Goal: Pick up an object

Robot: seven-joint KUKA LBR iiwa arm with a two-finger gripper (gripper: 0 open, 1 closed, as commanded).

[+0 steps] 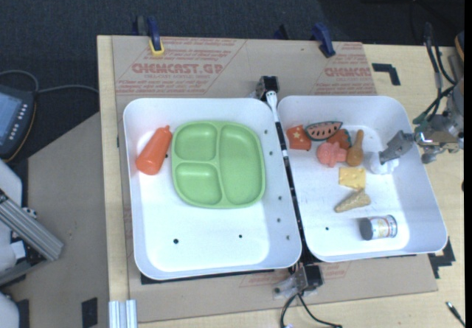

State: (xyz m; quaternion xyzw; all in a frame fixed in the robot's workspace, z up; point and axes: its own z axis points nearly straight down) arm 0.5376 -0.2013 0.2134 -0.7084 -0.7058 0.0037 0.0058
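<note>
The right bin (420,201) holds several toy foods: a red block (299,139), a watermelon slice (324,130), a pink-red lump (332,152), a brown drumstick-shaped piece (357,148), a yellow cheese wedge (352,177), a tan cone (352,202) and a small silver can (379,228) lying on its side. My gripper (394,149) reaches in over the right bin's right side, just right of the drumstick piece and above the bin floor. Nothing is seen held in it.
The left bin (147,231) holds a green divided plate (219,164) and an orange bottle-shaped toy (153,150) to the plate's left. Clamps and a small black fitting (267,86) sit along the back of the bench. Cables hang at the far right.
</note>
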